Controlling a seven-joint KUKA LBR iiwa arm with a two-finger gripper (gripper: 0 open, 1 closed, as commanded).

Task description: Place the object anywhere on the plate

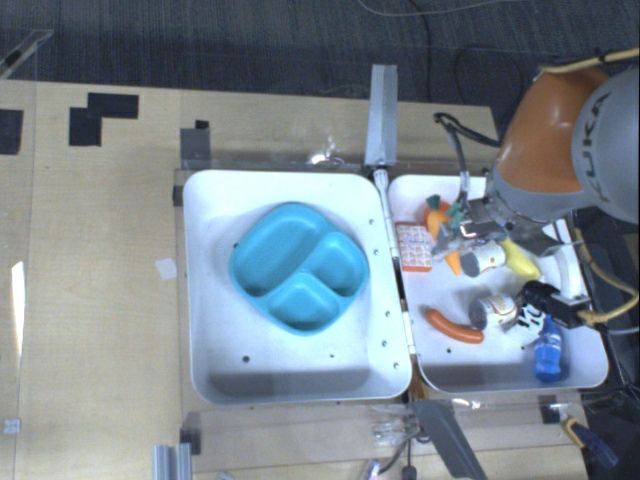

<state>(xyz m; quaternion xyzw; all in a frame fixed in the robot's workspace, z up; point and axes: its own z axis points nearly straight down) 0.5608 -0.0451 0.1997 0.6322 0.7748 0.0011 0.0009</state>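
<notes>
A blue plate [298, 265] with three compartments lies in the left bin [210, 368]. My gripper [463, 226] hangs low over the upper middle of the right bin [590, 373]. It is just beside a small orange carrot [434, 216] and above an orange-and-white piece [478, 260]. I see nothing between the gripper and the plate, and the plate holds nothing.
The right bin also holds a red-and-white packet [413, 247], a yellow banana [521, 260], a red sausage [455, 327], a black-and-white toy [533, 310], a small grey-white item [492, 312] and a blue bottle [548, 357]. A metal divider post [381, 118] stands between the bins.
</notes>
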